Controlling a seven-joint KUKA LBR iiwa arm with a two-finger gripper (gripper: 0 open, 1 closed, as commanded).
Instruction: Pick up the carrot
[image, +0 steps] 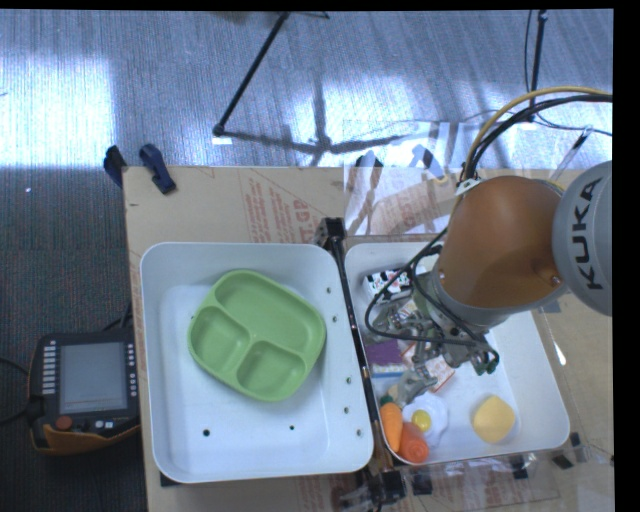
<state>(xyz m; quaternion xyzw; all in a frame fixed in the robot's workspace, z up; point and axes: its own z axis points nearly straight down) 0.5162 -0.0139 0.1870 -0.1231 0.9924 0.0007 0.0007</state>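
Observation:
An orange carrot (393, 427) with a green top lies in the right bin (545, 385), at its near left corner next to a reddish piece (414, 449). My gripper (418, 378) hangs low over the right bin's left half, just above and slightly right of the carrot's green end. The arm's orange band covers much of the wrist, and the fingertips are too cluttered to read. Nothing shows clearly between them.
A green three-part plate (257, 334) lies in the left bin (170, 420). In the right bin sit a fried-egg toy (424, 418), a yellow lump (493, 419) and a purple item (384, 352) under the wrist. A pendant (88, 388) rests left of the bench.

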